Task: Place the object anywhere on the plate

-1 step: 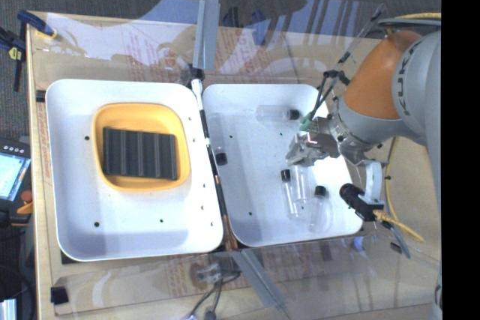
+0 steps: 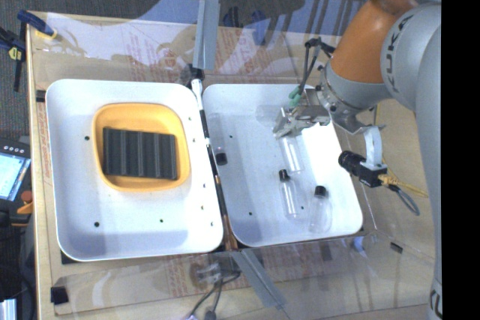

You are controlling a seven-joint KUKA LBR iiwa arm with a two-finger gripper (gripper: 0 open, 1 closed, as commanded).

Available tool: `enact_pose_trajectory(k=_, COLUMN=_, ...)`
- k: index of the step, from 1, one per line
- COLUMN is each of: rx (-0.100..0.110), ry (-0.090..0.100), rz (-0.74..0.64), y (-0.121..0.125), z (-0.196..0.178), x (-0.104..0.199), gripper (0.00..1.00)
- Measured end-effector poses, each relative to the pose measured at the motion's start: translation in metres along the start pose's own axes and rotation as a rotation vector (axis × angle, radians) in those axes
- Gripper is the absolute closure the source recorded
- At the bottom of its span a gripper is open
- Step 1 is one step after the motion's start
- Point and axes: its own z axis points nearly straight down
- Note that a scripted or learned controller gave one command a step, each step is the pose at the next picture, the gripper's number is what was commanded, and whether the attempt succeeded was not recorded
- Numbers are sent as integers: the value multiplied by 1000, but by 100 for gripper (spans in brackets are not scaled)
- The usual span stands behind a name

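Observation:
A yellow plate [image 2: 109,118] lies in the left bin [image 2: 82,228], with a dark ridged rectangular block [image 2: 140,154] resting on its middle. My gripper [image 2: 289,124] hangs low over the upper middle of the right bin [image 2: 244,217]. Just below it a clear tube [image 2: 292,155] lies on the bin floor, its upper end close to the gripper; whether they touch is unclear. A second clear tube [image 2: 289,197] with a black cap lies further toward the front. A third clear piece [image 2: 321,212] with a black cap sits near the front right corner.
The raised walls of the two bins meet between plate and gripper, with a small black piece [image 2: 220,158] at the right bin's left wall. A grey bar [image 2: 205,30] stands behind the bins. Bare white floor surrounds the plate.

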Motion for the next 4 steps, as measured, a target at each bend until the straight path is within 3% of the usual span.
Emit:
enact_pose_trajectory(k=1, rx=3, ry=1, rz=-282, y=9, z=4, x=28, gripper=100)
enact_pose_trajectory(k=3, rx=-1, ry=-2, rz=-659, y=29, z=-1, x=107, gripper=100)
enact_pose_trajectory(k=4, rx=-1, ry=-2, rz=-658, y=29, z=-1, x=107, gripper=0)
